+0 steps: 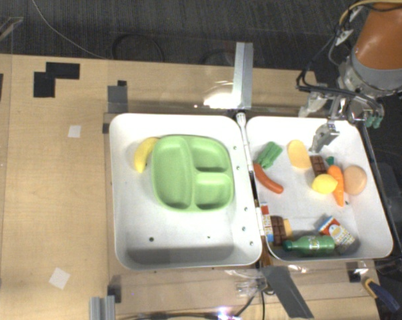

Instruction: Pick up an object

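My gripper hangs over the back of the right bin, with nothing seen in it. Just below its tip lie a yellow-orange fruit and a small brown block. Further forward sit a yellow lemon, an orange carrot and a tan egg-like thing. A green vegetable and a red sausage lie on the bin's left side. Along the front edge are a green bottle, a small carton and a brown bar.
The left bin holds a green divided plate and a yellow banana at the plate's left. A metal post stands behind the divide between the bins. Wooden bench top surrounds both bins.
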Controlling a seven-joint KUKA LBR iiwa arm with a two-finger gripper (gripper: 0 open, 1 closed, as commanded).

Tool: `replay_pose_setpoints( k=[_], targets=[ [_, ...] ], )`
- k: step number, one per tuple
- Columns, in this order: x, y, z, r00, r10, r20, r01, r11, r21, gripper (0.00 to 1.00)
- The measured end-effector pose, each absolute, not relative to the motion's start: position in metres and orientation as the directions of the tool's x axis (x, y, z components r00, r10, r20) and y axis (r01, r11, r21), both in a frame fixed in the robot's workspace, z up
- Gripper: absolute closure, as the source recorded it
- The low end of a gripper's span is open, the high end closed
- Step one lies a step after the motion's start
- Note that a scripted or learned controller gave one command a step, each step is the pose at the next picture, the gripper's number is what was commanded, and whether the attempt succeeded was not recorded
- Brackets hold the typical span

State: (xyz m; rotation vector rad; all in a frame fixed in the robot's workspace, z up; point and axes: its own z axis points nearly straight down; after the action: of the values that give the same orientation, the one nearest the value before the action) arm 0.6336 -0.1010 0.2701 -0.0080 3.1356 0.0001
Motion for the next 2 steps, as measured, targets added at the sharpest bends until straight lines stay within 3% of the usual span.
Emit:
replay_pose_setpoints(
  k=[1, 2],
  targets=[
    [0.568, -0.150, 0.185, -0.998, -0.069, 0.001, -0.069, 0.998, 0.000, 0.00],
    [0.584, -0.200, 0.095, -0.995, -0.101, -0.011, -0.101, 0.995, -0.002, 0.00]
  ],
)
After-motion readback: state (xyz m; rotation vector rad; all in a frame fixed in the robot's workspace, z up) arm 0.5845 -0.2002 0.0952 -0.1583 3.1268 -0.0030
